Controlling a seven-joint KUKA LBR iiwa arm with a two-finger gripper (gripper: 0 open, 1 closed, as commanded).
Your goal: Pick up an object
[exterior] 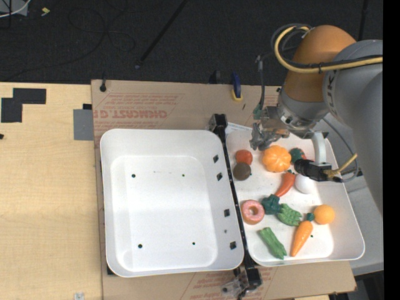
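My gripper (259, 140) hangs over the far end of the right bin (350, 242), just left of an orange pumpkin (277, 159) and above a red tomato (244, 157). Nothing shows held in it. In the bin lie several toy foods: a brown ball (242, 172), a pink donut (253, 212), a small carrot (285, 183), a green leafy piece (282, 211), a green pod (272, 242), a large carrot (300, 237), an orange fruit (324, 214) and a white egg (305, 184).
The left bin (125, 149) sits beside the right one, with a black divider strip (229, 180) between them. The arm's grey body (356, 105) overhangs the right bin's far right corner. Cardboard (156, 105) lies under both bins.
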